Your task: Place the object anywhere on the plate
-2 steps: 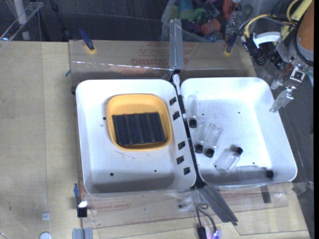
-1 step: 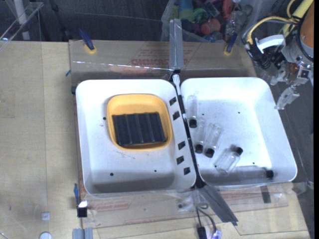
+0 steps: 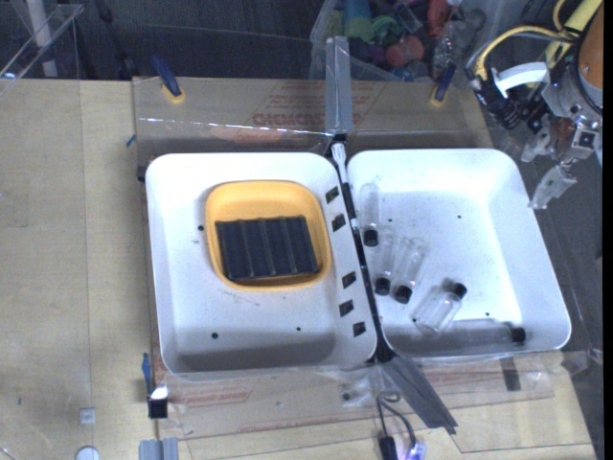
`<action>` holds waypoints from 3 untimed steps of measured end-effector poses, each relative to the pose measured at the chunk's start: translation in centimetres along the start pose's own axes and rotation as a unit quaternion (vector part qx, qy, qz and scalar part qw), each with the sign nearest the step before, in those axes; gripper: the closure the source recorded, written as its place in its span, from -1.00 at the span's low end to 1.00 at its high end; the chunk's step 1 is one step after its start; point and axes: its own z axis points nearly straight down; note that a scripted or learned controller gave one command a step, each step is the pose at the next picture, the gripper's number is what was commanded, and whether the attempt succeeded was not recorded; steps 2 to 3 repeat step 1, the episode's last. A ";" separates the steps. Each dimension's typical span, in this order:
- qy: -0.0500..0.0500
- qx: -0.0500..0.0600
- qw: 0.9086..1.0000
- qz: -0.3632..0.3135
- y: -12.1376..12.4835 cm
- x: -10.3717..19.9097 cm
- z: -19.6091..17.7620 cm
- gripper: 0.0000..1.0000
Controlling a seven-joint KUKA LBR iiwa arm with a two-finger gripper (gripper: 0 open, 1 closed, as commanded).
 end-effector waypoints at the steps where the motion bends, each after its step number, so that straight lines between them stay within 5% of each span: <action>1: -0.003 0.000 1.000 0.012 0.9 -3.3 1.7 -1.00; 3: -0.003 0.000 1.000 0.012 0.9 -3.3 1.7 -1.00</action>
